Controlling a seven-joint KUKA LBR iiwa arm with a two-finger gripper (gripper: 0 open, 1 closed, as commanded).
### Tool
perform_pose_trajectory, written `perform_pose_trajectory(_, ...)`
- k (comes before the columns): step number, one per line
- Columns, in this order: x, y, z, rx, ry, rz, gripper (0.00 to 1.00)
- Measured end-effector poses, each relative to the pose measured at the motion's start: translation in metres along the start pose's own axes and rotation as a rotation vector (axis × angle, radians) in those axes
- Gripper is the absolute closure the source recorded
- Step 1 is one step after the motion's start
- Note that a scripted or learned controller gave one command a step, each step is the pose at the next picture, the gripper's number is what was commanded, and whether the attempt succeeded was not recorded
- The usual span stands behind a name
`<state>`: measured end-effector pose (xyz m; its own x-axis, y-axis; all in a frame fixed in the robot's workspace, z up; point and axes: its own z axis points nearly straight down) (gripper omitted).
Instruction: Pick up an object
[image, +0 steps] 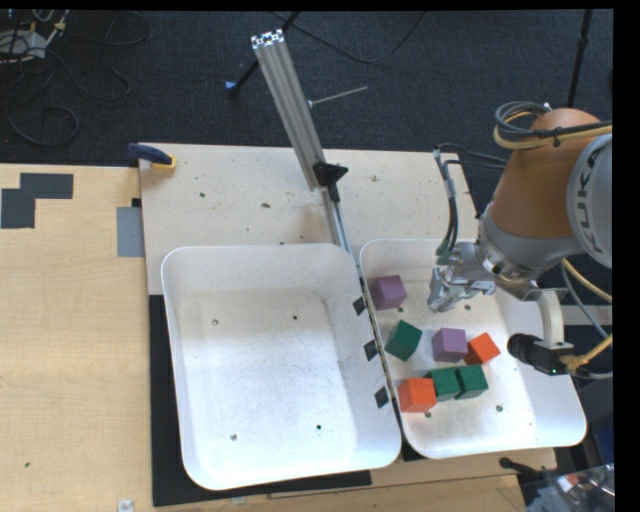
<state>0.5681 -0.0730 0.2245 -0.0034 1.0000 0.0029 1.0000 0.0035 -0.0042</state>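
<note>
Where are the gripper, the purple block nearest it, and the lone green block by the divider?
gripper (444, 297): camera view, fingertips.
purple block (388, 291): camera view, top face.
green block (404, 340): camera view, top face.

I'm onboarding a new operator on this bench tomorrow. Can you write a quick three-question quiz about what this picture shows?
1. True or false: the blocks lie in the left bin.
2. How many purple blocks are there? A) one B) two C) three
3. Fill in: the gripper hangs over the ____ bin.

Key
1. False: they lie in the right bin.
2. B: one purple block near the divider, another purple block beside an orange block.
3. right
</note>
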Motion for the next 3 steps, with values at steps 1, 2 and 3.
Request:
perform_pose_trajectory(1, 0.044, -0.015, -0.006, 0.001, 0.0, 0.0, 1.0)
perform_pose_trajectory(2, 0.098, -0.028, -0.015, 0.001, 0.0, -0.001, 1.0)
perform_pose_trajectory(3, 0.155, -0.044, -0.012, 0.002, -0.001, -0.001, 1.0)
